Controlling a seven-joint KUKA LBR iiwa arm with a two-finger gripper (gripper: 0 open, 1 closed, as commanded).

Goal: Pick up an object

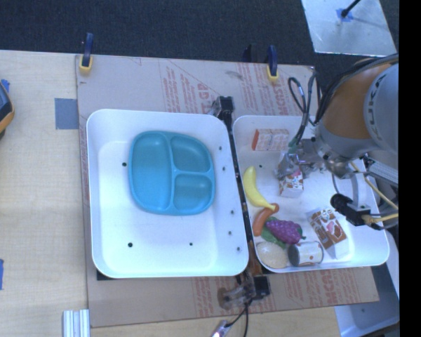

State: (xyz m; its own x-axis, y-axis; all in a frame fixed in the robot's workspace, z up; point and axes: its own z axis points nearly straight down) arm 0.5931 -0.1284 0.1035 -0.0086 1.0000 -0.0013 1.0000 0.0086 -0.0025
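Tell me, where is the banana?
The banana lies in the right bin, along its left wall, just above the carrot and the purple grapes.

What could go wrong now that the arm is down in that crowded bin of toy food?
The gripper sits right over a small carton, but nothing shows between its fingers, so it may come up with nothing. The banana, grapes and carrot lie packed together, so a grab there could catch two or push them aside.
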